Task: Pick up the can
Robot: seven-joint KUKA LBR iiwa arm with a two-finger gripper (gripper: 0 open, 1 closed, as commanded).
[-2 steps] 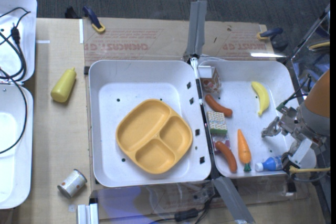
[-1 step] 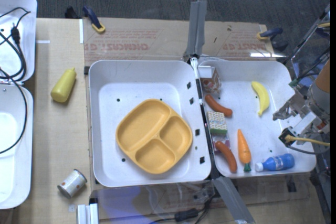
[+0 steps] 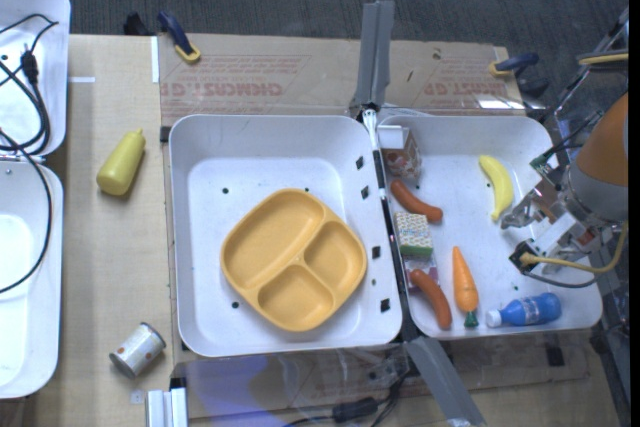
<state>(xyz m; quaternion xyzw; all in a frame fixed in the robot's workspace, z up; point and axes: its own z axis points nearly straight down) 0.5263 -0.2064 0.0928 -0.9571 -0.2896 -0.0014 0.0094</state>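
- Bench w/ two white bins sitting side by side.
- Can lying on bench's near-left corner, outside bins.
- Gripper hovering over right bin, fingers apart, holding nothing.

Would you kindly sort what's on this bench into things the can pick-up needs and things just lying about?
Needed for the job:
- can, on its side on the bench, outside both bins
- claw, over the right bin

Just lying about:
- yellow plate in the left bin
- banana
- carrot
- two sausages
- blue bottle
- mustard bottle
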